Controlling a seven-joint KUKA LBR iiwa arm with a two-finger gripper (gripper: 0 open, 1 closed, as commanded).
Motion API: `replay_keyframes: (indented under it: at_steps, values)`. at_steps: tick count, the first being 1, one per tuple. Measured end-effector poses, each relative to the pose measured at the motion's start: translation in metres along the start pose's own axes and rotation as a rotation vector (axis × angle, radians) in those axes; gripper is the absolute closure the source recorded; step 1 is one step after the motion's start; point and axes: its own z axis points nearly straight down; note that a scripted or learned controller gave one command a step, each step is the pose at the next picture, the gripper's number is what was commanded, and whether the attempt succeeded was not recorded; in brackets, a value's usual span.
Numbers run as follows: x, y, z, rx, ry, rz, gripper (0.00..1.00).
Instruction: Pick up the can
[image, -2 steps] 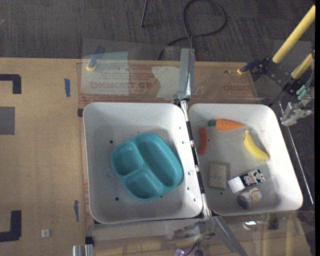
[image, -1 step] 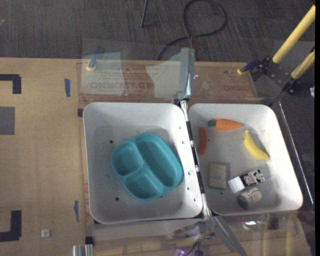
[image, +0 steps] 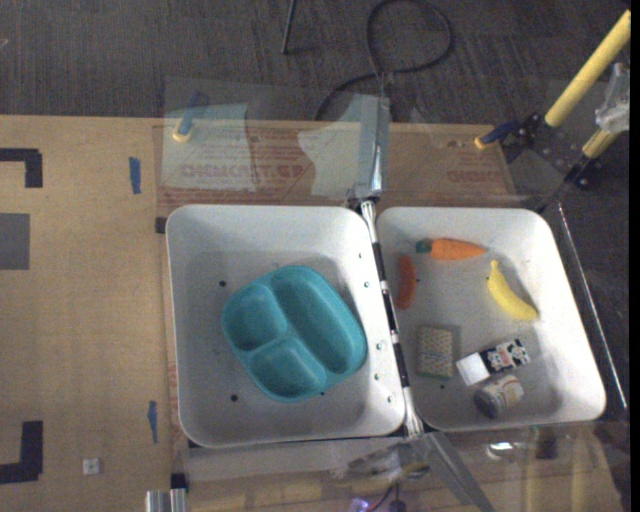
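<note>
The can (image: 499, 395) is small and grey with a printed label. It lies on its side near the front edge of the right bin (image: 560, 300). Just behind it sits a small black-and-white carton (image: 494, 360).
The right bin also holds a banana (image: 510, 292), a carrot (image: 452, 249), a reddish sausage-shaped item (image: 405, 281) by the left wall and a flat speckled pad (image: 436, 351). A teal divided plate (image: 293, 331) lies in the left bin (image: 200, 260).
</note>
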Motion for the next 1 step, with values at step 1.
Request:
replay_keyframes:
  at_steps: [1]
  values:
    - [-0.0119, -0.1432, 0.0728, 0.003, 0.002, 0.07, 1.0]
